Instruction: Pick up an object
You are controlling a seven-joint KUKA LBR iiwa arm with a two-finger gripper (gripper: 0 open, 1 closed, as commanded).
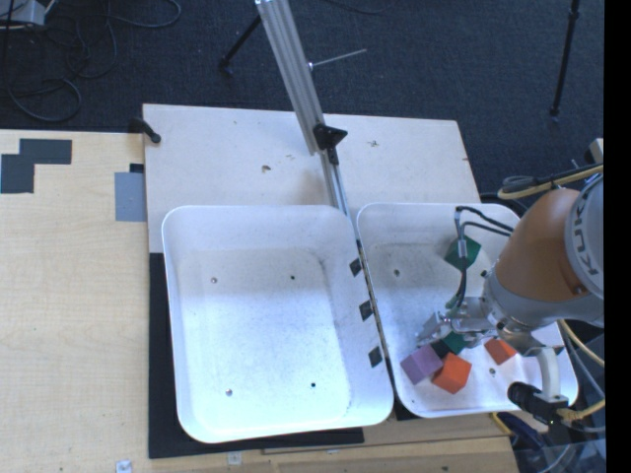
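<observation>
End effector [441, 330] low over green block [454, 343].

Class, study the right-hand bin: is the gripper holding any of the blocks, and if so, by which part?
It cannot be told. The gripper is low over the cluster of purple block, orange block and dark green block, which hides any hold.
</observation>
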